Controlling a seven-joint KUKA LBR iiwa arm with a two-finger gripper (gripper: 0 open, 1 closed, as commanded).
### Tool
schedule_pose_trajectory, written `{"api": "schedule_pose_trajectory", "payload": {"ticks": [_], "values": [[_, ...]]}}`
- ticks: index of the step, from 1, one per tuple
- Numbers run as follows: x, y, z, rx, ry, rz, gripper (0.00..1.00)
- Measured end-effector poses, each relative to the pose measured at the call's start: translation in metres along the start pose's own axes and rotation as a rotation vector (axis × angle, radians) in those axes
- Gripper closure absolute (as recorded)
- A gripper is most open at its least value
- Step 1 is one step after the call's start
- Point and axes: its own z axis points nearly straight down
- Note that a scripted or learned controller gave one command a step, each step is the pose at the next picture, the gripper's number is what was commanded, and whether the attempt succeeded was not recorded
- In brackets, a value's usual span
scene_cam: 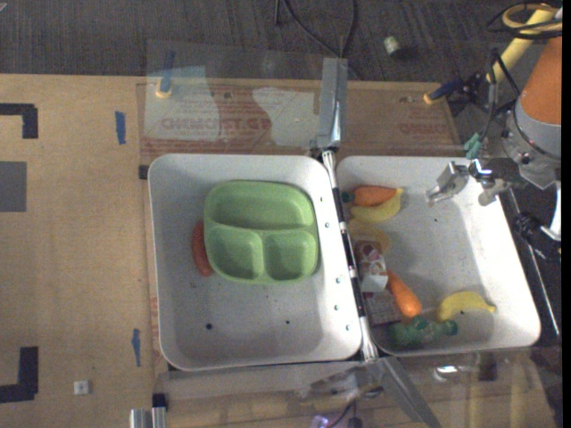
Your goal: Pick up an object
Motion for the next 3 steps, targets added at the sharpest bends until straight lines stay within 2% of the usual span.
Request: {"api": "schedule_pose_trajectory", "payload": {"ticks": [1,2,3], "values": [[-0.008,-0.047,0.188,-0.002,0.0,-0.015,0.0],[-0.01,-0.047,0.18,-0.003,0.0,-0.011,1.0],[0.044,-0.018,0.098,-0.002,0.0,0.009,1.0]]}}
